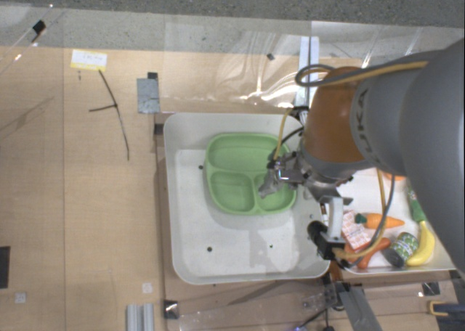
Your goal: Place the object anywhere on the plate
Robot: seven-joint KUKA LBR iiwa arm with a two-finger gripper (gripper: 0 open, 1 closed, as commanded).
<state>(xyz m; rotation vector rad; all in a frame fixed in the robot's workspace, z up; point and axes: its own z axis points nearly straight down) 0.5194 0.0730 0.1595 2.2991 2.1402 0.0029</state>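
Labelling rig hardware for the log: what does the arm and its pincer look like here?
Bulky grey arm with a broad orange band above the wrist. Yellow and dark cables loop along it. The pincer is small, dark grey metal, over the green plate.

Grey arm (pixel 414 112) enters from the right, orange-banded wrist (pixel 334 119) angled downward, pincer (pixel 272 181) low, pointing left.

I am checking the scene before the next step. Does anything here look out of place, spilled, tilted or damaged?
Nothing stands out. The green plate lies flat in the left bin, with nothing spilled around it. The gripper is over the plate's right side. The carrot and banana lie in the right bin, apparently undamaged.
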